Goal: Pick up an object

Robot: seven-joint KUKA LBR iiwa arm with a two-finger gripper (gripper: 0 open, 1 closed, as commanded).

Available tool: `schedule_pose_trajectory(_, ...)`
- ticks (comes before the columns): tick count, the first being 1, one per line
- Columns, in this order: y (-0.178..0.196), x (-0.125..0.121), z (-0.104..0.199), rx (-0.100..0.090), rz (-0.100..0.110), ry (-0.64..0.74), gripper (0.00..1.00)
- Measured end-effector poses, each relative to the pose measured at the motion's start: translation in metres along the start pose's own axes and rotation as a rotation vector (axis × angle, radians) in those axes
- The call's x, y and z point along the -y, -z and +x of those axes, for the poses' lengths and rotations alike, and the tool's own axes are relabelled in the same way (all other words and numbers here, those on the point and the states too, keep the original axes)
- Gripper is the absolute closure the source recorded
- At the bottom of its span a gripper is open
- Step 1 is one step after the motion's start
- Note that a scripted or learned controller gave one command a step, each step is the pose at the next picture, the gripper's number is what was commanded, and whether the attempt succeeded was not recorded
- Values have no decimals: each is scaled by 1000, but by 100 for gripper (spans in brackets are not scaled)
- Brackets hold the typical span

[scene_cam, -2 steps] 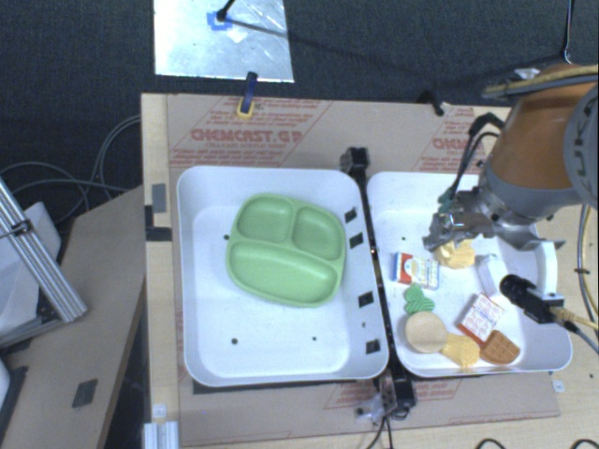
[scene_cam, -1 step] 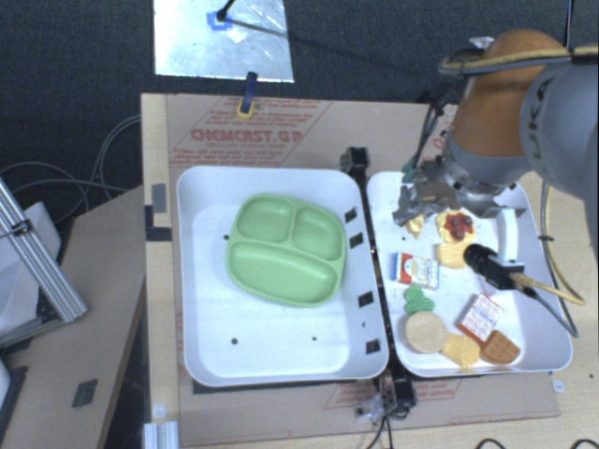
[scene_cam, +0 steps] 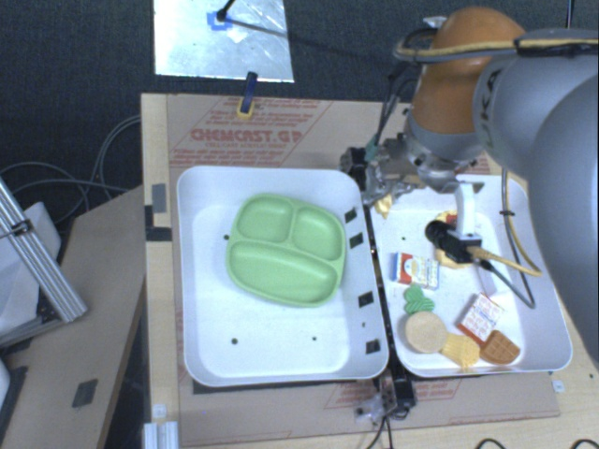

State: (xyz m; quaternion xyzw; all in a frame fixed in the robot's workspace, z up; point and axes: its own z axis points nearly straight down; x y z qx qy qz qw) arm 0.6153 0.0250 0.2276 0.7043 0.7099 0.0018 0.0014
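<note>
Objects to pick are all sitting in the right bin (scene_cam: 538,324), bunched toward its near end. The arm (scene_cam: 547,110) comes in from the right and far side, big grey link up close to the camera, orange band (scene_cam: 468,50) above the wrist. It bends down so the gripper (scene_cam: 381,193) hangs over the far left corner of the right bin, just beside the wall where the two bins meet. Can't tell if the gripper is open or closed from this angle, it's all too small and cluttered there. As for the pieces: a small red, white and blue packet (scene_cam: 416,270) lies closest to the gripper but clearly apart from it. A green ridged toy (scene_cam: 418,298) sits just on its near side, then comes a round tan disc (scene_cam: 424,331), touching or almost touching the green one. Right of the disc there's a pale yellow chunk (scene_cam: 460,351), with a brown waffle-looking piece (scene_cam: 501,348) just beside that, and a red and white packet (scene_cam: 480,316) lying tilted a bit farther back. The left bin (scene_cam: 206,344) holds a green divided tray (scene_cam: 285,249) with three compartments, lying flat and turned a little, roughly in the middle. Both bins rest on a cardboard sheet (scene_cam: 253,131) with red print.
</note>
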Motion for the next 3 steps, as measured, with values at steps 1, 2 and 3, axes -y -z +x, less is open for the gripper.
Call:
schedule_pose_trajectory(1,6,-27,44,-1,0,0,100)
schedule_pose_trajectory(2,2,-26,47,1,3,-3,100)
schedule_pose_trajectory(3,4,-24,61,1,2,-2,100)
